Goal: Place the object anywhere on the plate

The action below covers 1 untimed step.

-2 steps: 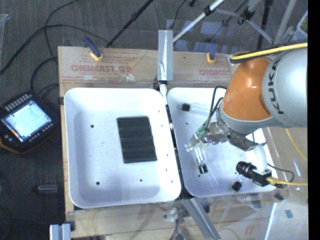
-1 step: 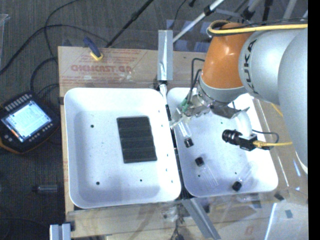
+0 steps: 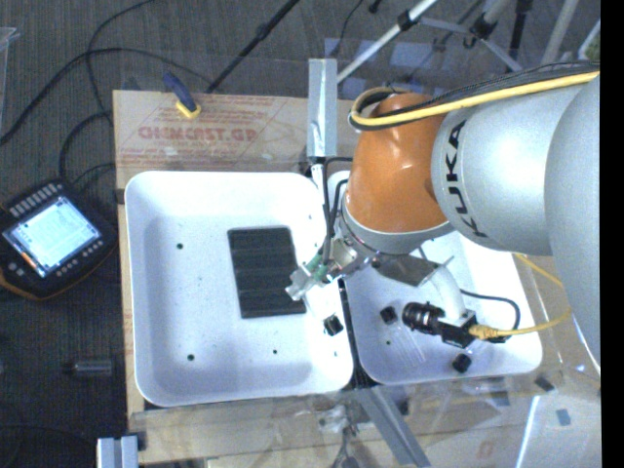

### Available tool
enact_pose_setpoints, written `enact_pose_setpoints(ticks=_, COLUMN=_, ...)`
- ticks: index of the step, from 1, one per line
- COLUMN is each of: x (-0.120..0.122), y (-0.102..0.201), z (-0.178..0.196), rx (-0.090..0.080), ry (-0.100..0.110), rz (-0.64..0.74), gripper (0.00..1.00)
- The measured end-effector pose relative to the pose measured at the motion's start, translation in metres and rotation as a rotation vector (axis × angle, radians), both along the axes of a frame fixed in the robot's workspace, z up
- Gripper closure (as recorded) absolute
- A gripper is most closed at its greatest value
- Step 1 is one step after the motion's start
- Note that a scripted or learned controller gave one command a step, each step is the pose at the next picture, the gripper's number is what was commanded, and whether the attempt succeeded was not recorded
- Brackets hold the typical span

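1. Camera view, from the left: a handheld control pendant (image 3: 47,234) with a lit screen lies on the dark carpeted floor (image 3: 58,86), its cable looping away above it.
2. A wooden board (image 3: 210,135) with red lettering forms the bench top; a blue and yellow clamp (image 3: 181,94) sits at its upper left corner.
3. The left white bin (image 3: 161,359) holds a dark ribbed rectangular plate (image 3: 265,271), lying flat near the bin's middle, slightly right of centre.
4. The gripper (image 3: 314,276) hangs just beside the plate's right edge, over the left bin's right side. A small pale, greenish object (image 3: 302,283) shows at its tip, overlapping the plate's lower right corner; whether the fingers clamp it, or stand open or closed, I cannot tell.
5. The right white bin (image 3: 409,364) holds small dark pieces and a black cylindrical part (image 3: 426,317) with a yellow cable.
6. The grey arm (image 3: 526,164) with its orange band (image 3: 395,178) fills the upper right.
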<state>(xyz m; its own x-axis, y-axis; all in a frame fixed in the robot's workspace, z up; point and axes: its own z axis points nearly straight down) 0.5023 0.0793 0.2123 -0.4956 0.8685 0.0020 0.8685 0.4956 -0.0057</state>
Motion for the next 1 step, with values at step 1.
enact_pose_setpoints(ticks=1, x=0.0058, y=0.0352, z=0.0763, rx=0.000, ry=-0.003, rz=0.304, gripper=1.00)
